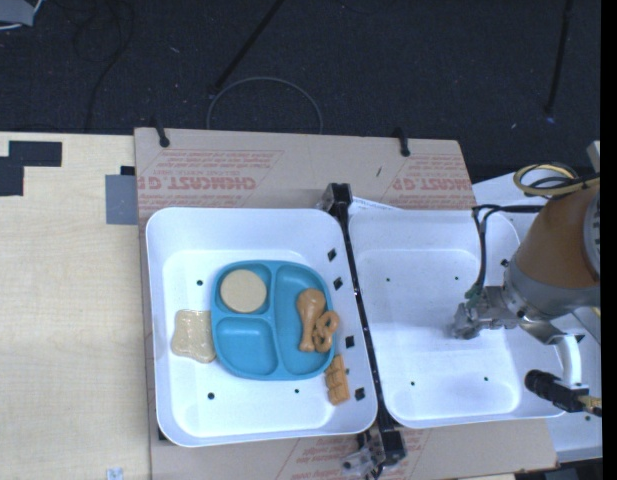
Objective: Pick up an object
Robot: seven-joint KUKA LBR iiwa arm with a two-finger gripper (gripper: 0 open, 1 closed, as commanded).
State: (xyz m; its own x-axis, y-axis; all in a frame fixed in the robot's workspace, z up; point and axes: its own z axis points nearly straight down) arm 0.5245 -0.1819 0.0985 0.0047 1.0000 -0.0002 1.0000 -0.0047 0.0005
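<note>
Dark carpet with loose cables fills the far part of the scene, and nearer lies a pale wooden bench [58,308] with a sheet of printed cardboard [298,173] under two shallow white bins set side by side.

Inside the left bin [178,233] sits a blue divided tray [250,353], roughly in the bin's middle. A round tan disc [242,290] lies in the tray's far left compartment. A tan pretzel-like piece [316,320] lies along the tray's right compartment. The tray's near left compartment holds nothing that can be made out. Just off the tray's left edge, on the bin floor, rests a pale biscuit-coloured piece [193,335], touching or nearly touching the tray. Another small tan piece [337,379] lies on the bin floor at the tray's near right corner, close to the divider between the bins.

Over the right bin [418,408], the gripper [470,322] hangs low towards the bin's right side, the grey arm [553,253] reaching in from the right. Whether its fingers are spread or closed cannot be told from this angle, and nothing is seen between them
</note>
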